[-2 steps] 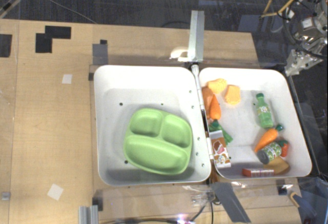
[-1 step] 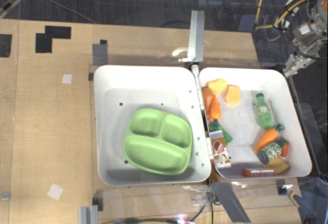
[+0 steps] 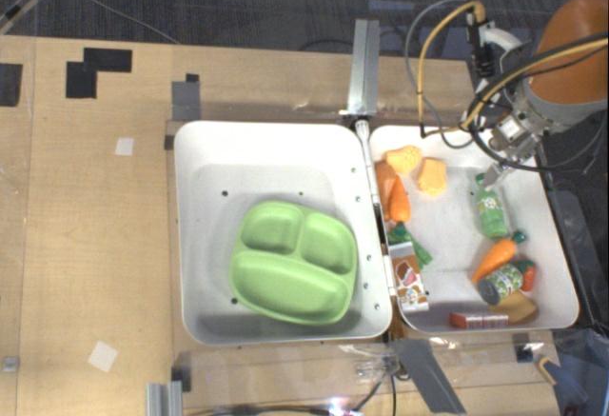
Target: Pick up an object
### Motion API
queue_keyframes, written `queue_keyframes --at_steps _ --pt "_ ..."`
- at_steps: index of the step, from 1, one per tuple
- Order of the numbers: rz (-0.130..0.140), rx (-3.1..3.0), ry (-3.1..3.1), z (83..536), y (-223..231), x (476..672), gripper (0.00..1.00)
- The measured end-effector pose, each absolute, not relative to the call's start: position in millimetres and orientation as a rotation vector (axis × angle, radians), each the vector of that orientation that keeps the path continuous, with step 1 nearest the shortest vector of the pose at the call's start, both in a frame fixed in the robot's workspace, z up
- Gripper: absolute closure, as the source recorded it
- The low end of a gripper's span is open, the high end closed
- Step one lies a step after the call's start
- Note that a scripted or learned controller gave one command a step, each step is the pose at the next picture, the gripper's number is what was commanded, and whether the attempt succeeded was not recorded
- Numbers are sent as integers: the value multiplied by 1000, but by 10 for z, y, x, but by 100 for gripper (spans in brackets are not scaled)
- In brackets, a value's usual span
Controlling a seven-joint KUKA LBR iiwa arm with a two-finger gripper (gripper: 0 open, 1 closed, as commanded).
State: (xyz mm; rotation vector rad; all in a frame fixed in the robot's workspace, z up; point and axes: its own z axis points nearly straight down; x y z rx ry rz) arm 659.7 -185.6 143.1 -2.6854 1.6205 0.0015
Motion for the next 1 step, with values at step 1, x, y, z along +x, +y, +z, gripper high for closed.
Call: queue_keyframes --at_steps 1 --pt "-25 -2723 1550 2695 -1749 6719 100"
